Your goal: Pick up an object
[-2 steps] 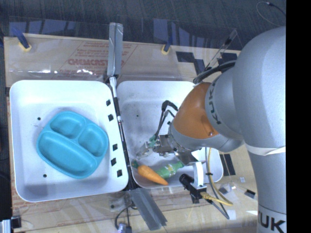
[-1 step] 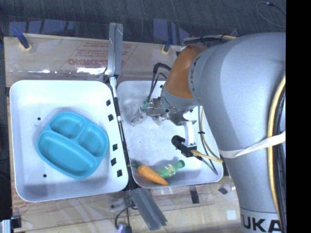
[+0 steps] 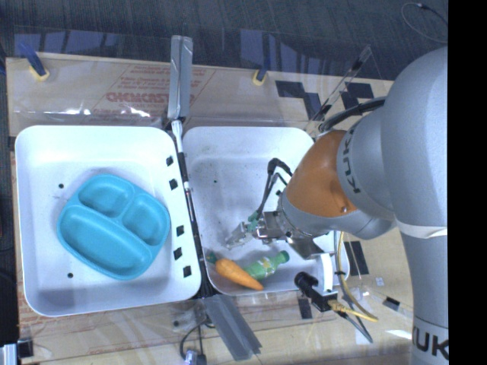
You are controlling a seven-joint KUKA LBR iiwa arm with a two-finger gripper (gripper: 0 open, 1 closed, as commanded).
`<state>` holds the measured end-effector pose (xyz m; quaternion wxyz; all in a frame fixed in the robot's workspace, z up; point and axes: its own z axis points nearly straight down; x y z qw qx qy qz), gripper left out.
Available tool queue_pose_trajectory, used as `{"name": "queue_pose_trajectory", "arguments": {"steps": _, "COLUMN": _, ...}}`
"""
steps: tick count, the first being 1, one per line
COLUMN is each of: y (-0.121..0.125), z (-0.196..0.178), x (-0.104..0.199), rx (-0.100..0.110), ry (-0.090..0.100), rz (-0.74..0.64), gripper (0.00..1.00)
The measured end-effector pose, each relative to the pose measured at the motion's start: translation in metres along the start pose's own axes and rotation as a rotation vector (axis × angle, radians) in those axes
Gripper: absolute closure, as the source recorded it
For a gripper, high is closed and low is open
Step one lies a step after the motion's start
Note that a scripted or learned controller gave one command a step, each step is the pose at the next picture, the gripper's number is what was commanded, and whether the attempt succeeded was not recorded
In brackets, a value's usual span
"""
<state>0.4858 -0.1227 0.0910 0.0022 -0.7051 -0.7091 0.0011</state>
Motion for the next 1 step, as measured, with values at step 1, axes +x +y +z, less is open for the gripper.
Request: {"name": "queue_pose_trajectory", "arguments": {"steps": 1, "y": -0.0102, "z": 0.0005, "x": 0.0283, "rx": 0.001, "ry": 0.000, "rz": -0.003, "gripper": 0.00}}
